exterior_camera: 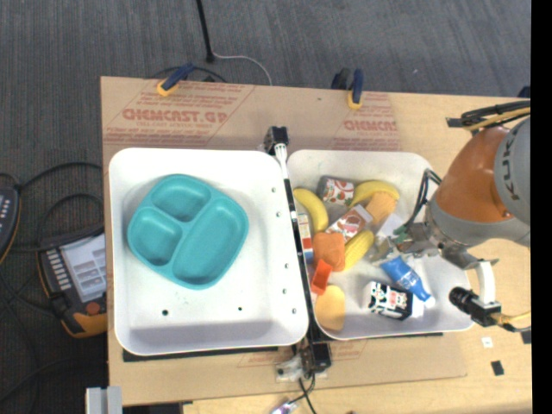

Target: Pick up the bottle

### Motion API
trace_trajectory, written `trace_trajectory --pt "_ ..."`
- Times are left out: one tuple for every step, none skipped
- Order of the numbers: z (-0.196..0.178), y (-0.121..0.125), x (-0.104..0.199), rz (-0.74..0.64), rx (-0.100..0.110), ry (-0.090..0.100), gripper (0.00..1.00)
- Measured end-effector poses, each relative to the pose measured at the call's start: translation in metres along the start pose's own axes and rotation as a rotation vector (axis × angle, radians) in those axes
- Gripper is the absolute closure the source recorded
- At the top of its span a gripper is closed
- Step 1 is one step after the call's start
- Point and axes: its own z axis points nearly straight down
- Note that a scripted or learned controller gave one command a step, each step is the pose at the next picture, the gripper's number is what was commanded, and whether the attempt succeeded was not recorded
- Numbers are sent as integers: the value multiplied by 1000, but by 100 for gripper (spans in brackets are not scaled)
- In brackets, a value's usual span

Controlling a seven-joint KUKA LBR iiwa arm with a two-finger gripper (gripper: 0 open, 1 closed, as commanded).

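The blue bottle (pixel 405 279) is lying in the right bin (pixel 414 160), looking light and slippery; grab its middle. The gripper (pixel 405 241) is hovering close; I cannot tell its state

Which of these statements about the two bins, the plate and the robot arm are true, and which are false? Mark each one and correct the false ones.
1. The teal divided plate lies in the left bin. True.
2. The blue bottle lies on the teal divided plate. False: it lies in the right bin, among the toy food.
3. The arm reaches in over the right bin. True.
4. Two yellow bananas lie in the left bin. False: they lie in the right bin.
5. The end effector hangs just above the blue bottle. True.
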Motion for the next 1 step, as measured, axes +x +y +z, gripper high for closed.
trace_trajectory --pt "-88 -20 63 -330 10 9 100"
